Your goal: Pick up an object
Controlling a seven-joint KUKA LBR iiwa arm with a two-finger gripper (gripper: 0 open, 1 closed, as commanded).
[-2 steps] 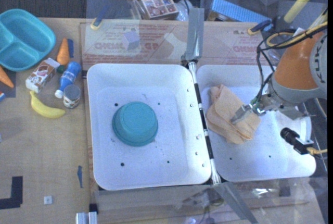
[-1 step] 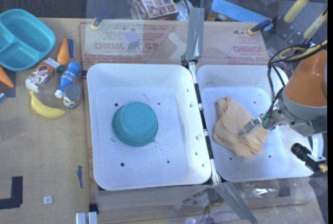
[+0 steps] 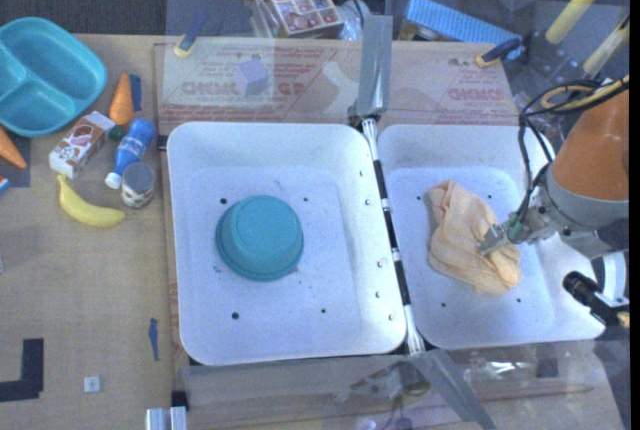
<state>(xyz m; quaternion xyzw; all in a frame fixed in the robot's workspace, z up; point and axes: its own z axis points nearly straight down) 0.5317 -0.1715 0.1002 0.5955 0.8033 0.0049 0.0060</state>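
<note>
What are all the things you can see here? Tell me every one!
bins: 2, white, side by side on the bench
bowl: 1, teal, upside down in left bin
cloth: 1, yellow-orange, crumpled in right bin
divided dish: 1, blue, far left of bench
banana: 1, yellow, left of the bins
small bottle: 1, blue and white, above banana
carton: 1, white and red, beside bottle
arm: 1, grey and orange, from right
end effector: 1, at the cloth's right edge

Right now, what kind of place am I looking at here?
Probably a robot grasping test bench in a lab: a robot arm reaches over two white bins, one holding a yellow cloth, one an upturned teal bowl, with toy food alongside.
</note>
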